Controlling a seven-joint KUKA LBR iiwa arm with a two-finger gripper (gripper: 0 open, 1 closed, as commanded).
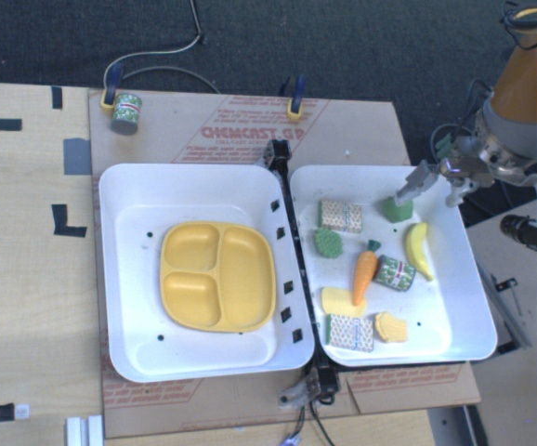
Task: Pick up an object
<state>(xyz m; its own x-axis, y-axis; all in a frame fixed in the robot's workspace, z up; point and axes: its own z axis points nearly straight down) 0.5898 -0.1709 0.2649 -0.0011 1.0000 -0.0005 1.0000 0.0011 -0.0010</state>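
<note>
Closest to where I stand, a black clamp and cable (pixel 310 390) sit at the near seam between the two bins. Starting from the left, a light wooden table surface (pixel 18 249) carries dark tape marks, and at about 11 o'clock of the left bin a small can (pixel 125 112) lies on the cardboard sheet (pixel 241 128). The left bin (pixel 124 249) holds a yellow divided plate (pixel 218 276) near its middle.

Across the black divider, the right bin (pixel 454 295) is crowded. Taking its centre as the dial: a patterned box (pixel 341 216) lies at 11 o'clock, with a green round piece (pixel 329 242) just below it. A toy carrot (pixel 365 274) sits near the centre, its tip toward 7 o'clock, touching a yellow block (pixel 340 300). A small can with a green label (pixel 395 273) lies just beside the carrot at 3 o'clock, and a banana (pixel 420 249) lies beyond it. At 6 o'clock are a second patterned box (pixel 351 332) and a yellow biscuit-like piece (pixel 391 327), close together.

At 1 o'clock a green block (pixel 399 209) lies by the far wall. The gripper (pixel 433 182) hangs over that corner, one grey finger (pixel 413 184) slanting down to just above the green block. Its fingers stand spread apart with nothing between them. The grey arm with its orange band (pixel 519 77) rises at the right.
</note>
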